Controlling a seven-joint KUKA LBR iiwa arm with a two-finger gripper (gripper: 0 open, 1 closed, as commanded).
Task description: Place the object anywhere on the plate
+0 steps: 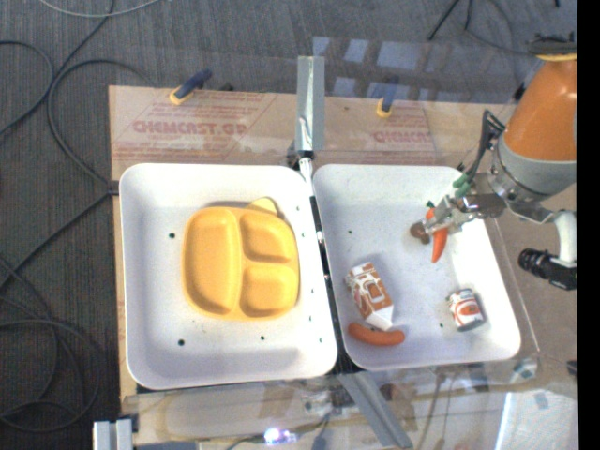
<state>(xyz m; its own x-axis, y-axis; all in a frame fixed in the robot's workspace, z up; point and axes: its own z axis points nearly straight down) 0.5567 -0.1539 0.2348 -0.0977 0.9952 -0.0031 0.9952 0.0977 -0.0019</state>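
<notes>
Claw (pixel 439 221) closed around carrot (pixel 438 242) near right bin's (pixel 412 354) far right rim, yellow plate (pixel 242 261) well apart

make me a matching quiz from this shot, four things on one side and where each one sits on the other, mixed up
Things:
1. yellow plate
2. sausage
3. small can
4. carrot

Places:
A. right bin, front right corner
B. right bin, at the gripper
C. left bin
D. right bin, front edge, just in front of the carton

Pairs: 1-C, 2-D, 3-A, 4-B
</notes>
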